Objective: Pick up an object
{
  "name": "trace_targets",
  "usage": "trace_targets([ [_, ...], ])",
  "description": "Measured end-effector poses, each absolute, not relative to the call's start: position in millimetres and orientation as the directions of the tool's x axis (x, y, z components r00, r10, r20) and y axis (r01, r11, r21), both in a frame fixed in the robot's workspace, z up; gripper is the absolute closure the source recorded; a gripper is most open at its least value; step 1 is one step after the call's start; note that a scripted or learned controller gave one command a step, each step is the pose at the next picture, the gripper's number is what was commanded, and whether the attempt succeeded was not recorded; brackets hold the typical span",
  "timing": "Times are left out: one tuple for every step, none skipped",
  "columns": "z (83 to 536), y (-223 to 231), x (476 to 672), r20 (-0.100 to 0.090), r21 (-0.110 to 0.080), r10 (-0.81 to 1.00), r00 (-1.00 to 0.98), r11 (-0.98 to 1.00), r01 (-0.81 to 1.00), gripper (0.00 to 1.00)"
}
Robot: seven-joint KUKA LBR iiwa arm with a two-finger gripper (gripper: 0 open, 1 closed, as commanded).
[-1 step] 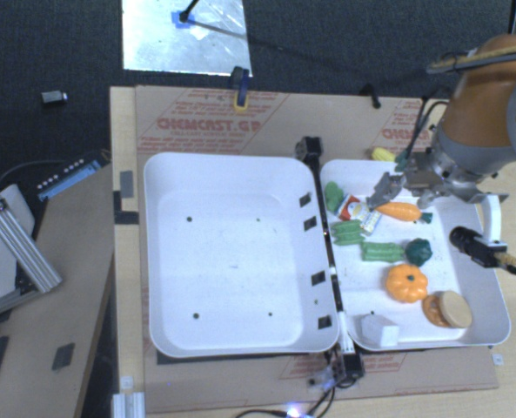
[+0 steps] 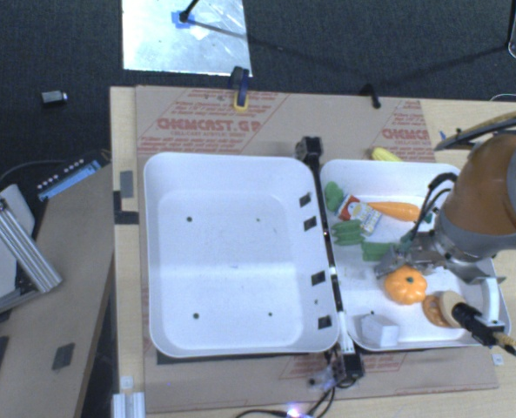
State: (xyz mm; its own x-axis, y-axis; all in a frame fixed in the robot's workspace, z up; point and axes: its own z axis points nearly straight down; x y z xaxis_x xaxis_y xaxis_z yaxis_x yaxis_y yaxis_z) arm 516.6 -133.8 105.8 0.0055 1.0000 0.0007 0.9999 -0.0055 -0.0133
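The right bin (image 2: 353, 177) holds several toy foods. An orange pumpkin (image 2: 405, 286) lies near its middle, and a green piece (image 2: 375, 251) sits just to the pumpkin's upper left. A carrot (image 2: 395, 209), a red and white packet (image 2: 356, 212) and a green leafy piece (image 2: 334, 197) lie toward the back. A tan bun (image 2: 440, 308) and a grey block (image 2: 378, 329) rest near the front edge. My gripper (image 2: 403, 253) hangs low in this bin, right above the pumpkin and beside the green piece. The grey and orange arm (image 2: 492, 194) covers the bin's right side.
The left bin (image 2: 231, 251) is white with small holes in its floor. A black divider with clips (image 2: 320, 233) runs between the bins. A yellow item (image 2: 385, 155) lies on the right bin's back rim. A cable loops off the arm near the bun.
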Motion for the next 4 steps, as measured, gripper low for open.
trace_targets([
  [123, -131, 523.3, -0.001, 0.004, 1.000, -0.002, 0.002, 1.000, 1.00],
  [83, -136, 522.5, 0.000, -0.001, 1.000, 0.000, 0.000, 1.000, 1.00],
  [214, -175, 488.3, -0.005, 0.010, 1.000, 0.001, -0.001, 1.000, 1.00],
  [79, -86, 486.3, 0.003, -0.002, 1.000, -0.010, 0.010, 1.000, 1.00],
])
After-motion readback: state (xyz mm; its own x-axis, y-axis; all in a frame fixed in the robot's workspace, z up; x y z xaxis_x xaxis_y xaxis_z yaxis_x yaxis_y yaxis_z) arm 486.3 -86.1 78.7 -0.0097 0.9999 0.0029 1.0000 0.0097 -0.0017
